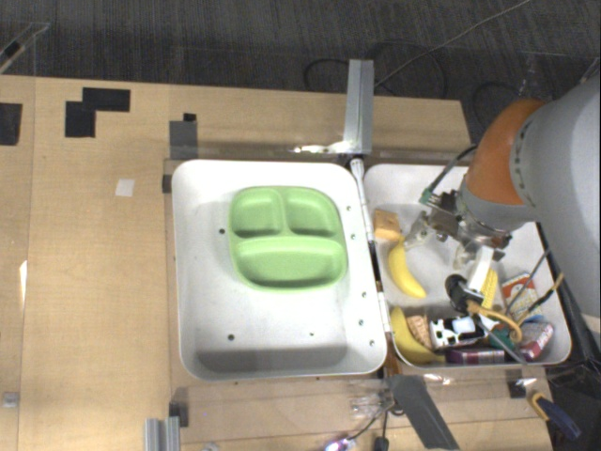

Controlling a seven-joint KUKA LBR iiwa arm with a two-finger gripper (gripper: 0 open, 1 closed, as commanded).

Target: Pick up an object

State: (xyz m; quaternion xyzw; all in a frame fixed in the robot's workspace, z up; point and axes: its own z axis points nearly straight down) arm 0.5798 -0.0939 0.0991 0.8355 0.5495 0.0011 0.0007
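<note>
A smooth green sectioned tray (286, 237) lies mid-floor in the left bin (202, 346). In the right bin (376, 181), a curved yellow banana (406, 272) lies by the left wall, small clutter heaped along the near edge. The gripper (449, 238) hangs above the middle, its claw state impossible to tell; seemingly the approach step, calling next for descent onto one item.

Matt green plastic tray (286, 237), wooden bench (84, 280)

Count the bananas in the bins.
2. One banana lies in the right bin near its left wall, below a tan block. The other banana sits in that bin's lower left corner. The arm and clutter could hide more.
</note>
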